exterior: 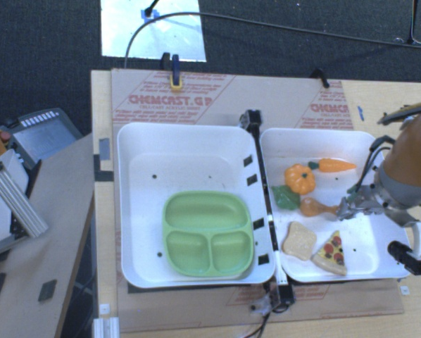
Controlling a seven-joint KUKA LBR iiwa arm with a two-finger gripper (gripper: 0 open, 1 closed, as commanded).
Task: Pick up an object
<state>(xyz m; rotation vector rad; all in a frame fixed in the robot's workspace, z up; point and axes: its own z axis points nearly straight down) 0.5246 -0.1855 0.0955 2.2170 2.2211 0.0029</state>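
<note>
The right bin (358,141) holds several toy foods. An orange pumpkin (300,178) sits beside a carrot (335,165), with a green leafy piece (286,198) just below the pumpkin. A tan drumstick-like piece (315,206) lies mid-bin. Nearer the front lie a bread slice (299,241) and a pizza slice (331,252). My gripper (346,208) reaches in from the right and sits low in the bin, at the right end of the drumstick-like piece and above the pizza slice. I see nothing lifted.
The left bin (147,146) holds a green divided plate (208,232). A black divider (261,189) runs between the bins. The arm's orange band (413,153) hangs over the right bin's right edge. A grey device (45,138) stands off the bench to the left.
</note>
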